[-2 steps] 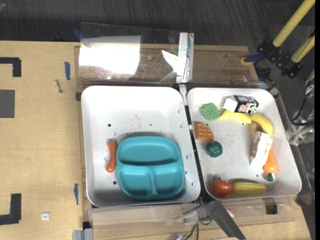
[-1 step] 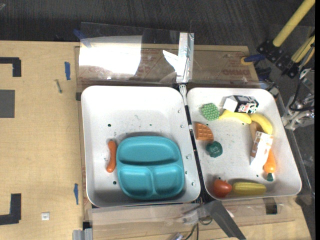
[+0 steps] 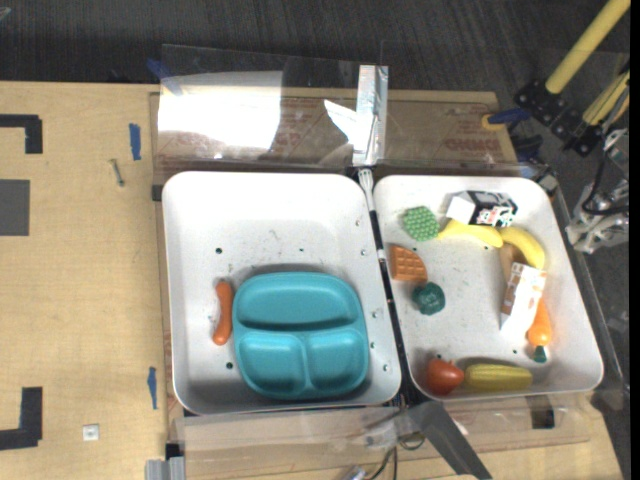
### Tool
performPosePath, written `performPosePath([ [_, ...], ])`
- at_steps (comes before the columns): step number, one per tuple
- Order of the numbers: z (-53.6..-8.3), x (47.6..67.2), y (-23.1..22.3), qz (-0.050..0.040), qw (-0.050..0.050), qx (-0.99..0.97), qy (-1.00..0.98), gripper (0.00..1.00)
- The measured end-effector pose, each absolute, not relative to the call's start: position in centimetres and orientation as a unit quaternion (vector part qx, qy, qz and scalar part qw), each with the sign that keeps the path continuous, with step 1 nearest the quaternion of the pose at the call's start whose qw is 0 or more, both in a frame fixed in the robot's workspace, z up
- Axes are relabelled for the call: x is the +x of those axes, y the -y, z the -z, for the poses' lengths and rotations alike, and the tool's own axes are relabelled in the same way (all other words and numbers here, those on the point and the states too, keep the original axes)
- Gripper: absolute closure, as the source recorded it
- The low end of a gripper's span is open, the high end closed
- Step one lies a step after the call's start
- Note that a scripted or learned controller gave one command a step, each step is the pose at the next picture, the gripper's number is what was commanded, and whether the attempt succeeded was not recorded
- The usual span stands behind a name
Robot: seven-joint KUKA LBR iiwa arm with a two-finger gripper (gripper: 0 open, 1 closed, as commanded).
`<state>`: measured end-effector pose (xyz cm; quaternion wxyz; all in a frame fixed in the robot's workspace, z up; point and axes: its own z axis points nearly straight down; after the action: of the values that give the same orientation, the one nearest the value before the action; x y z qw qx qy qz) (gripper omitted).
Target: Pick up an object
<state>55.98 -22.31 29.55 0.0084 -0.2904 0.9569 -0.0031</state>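
Note:
The left bin (image 3: 190, 208) holds a teal divided tray (image 3: 297, 333) with an orange sausage-shaped toy (image 3: 222, 313) lying along its left side. In the right bin (image 3: 585, 343) a green bumpy ball (image 3: 421, 224) and an orange waffle piece (image 3: 407, 264) lie near the divider, and a small dark green object (image 3: 430, 299) sits just below them. A yellow banana (image 3: 500, 238) curves beside a black-and-white box (image 3: 482, 209) at the back. A white carton (image 3: 523, 296) and an orange carrot (image 3: 540, 328) lie at the right. A red tomato (image 3: 443, 374) and a yellow oblong toy (image 3: 497, 375) rest at the front.
A clear plastic sheet (image 3: 260, 118) stands behind the bins with a taped upright strip (image 3: 370, 113). Yellow-handled gear (image 3: 590, 38) and cables lie off the bench at the upper right. Bare wooden benchtop (image 3: 70, 298) spreads to the left.

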Motion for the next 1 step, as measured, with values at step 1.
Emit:
performPosePath([
  [1, -30.63, 56.21, 22.31, 0.0048, 0.013, -0.289, -0.957, 1.00],
])
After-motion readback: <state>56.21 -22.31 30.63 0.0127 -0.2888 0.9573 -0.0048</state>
